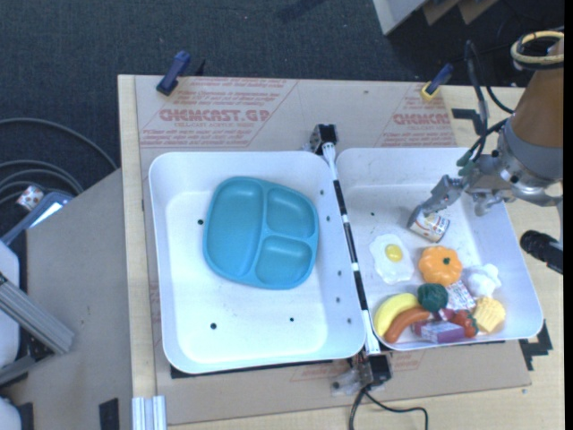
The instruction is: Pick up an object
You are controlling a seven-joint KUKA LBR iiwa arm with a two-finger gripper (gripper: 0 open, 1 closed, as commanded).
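The gripper (430, 211) sits in the right bin (501, 186), and its fingers pinch a small silver can (431, 227). More toy food (439, 298) lies at the lower right

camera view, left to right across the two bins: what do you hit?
blue divided plate in the left bin → fried egg → small can at the gripper → orange pumpkin → white piece, these in the right bin.
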